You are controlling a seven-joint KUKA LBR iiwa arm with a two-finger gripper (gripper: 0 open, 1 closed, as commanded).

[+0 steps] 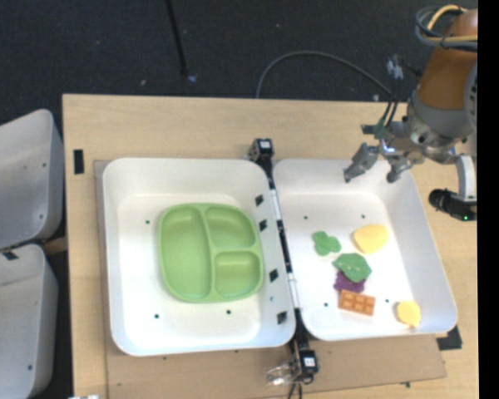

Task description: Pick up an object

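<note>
My gripper [376, 167] hangs open over the back edge of the right bin [316, 181], its two grey fingers spread apart with nothing between them. Below it in that bin lie several small toys: a yellow piece [371, 238], a small green piece [324, 243], a green leaf-shaped piece [352, 265] lying on a purple one [347, 283], an orange waffle-like block [357, 303] and a small yellow piece [408, 312]. All sit well in front of the gripper, apart from it.
The left bin [133, 189] holds a green divided plate [209, 251]. A ridge with black clips [276, 239] separates the bins. A cable arcs over the bench behind the right bin. The wooden bench edge [83, 223] frames both bins.
</note>
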